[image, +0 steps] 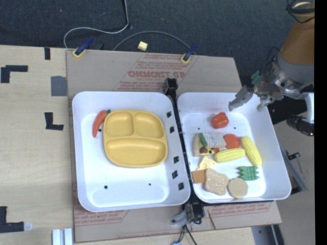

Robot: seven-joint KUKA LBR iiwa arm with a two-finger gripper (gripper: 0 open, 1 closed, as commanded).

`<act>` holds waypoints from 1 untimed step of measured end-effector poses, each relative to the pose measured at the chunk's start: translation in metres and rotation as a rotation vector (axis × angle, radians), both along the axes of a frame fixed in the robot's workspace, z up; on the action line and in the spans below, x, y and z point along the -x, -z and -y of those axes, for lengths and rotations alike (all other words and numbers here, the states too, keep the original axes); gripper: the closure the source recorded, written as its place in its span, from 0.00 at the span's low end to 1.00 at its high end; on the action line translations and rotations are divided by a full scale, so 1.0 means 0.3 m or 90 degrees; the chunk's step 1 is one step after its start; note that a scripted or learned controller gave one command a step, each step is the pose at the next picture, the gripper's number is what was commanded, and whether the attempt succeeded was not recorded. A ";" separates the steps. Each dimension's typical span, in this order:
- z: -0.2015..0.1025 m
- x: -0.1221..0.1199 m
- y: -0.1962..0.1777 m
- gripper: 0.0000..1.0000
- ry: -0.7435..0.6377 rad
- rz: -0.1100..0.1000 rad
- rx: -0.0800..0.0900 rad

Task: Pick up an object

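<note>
The right bin [265,137] holds several toy foods: a red pepper [220,120], a red tomato [232,140], two corn cobs [251,150], a green piece [248,173], a bread slice [216,181], a round cracker [237,188] and a sandwich wedge [200,143]. My gripper [250,99] hangs open above the far right corner of that bin, with nothing between its fingers. It stands up and to the right of the red pepper.
The left bin [87,172] carries a yellow divided plate [135,138] and an orange carrot [98,122] by its left side. Both bins rest on a cardboard sheet [153,73] with clamps and a cable behind.
</note>
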State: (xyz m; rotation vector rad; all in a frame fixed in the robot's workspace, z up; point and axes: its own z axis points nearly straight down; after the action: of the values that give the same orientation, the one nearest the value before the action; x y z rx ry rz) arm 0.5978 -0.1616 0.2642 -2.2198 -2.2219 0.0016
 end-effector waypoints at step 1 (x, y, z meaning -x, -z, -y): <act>-0.075 -0.161 0.348 0.00 -0.002 -0.003 0.000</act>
State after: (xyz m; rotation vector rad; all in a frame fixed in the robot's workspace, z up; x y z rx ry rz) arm 0.6461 -0.1392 0.1596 -2.2139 -2.2224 0.0063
